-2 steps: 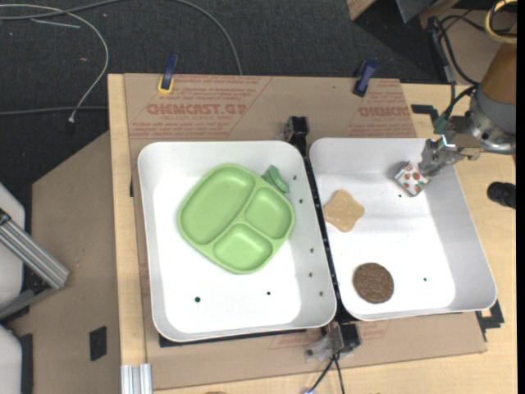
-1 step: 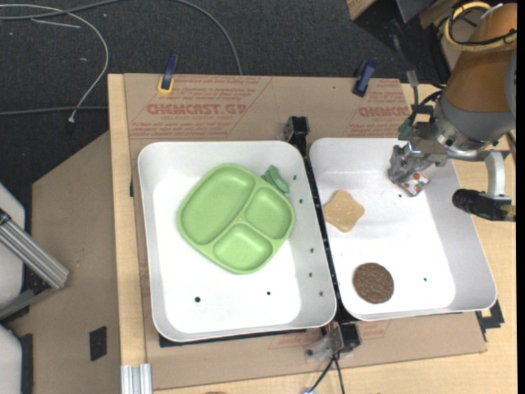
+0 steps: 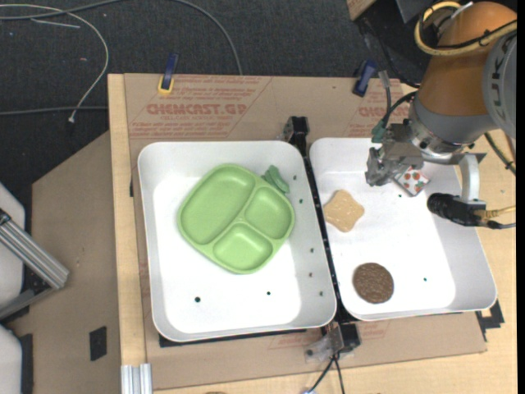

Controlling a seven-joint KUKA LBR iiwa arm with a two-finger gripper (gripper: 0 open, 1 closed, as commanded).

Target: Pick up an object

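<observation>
Hovering over the far part of the right bin (image 3: 459, 294), the gripper (image 3: 385, 171) sits just beside a small white block with coloured spots (image 3: 413, 180), and I cannot tell how its claw is set or whether it grips anything. A tan toast-like piece (image 3: 343, 211) and a brown round patty (image 3: 373, 282) lie loose nearer in that bin, while a green divided plate (image 3: 236, 217) rests in the left bin (image 3: 164, 302). Judging by this, no pick is confirmed, so grasp and lift remain.

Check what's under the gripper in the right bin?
A small white block with red and green marks lies just below the gripper, partly covered by it. The rest of the block and the right bin floor under the gripper are hidden.
</observation>
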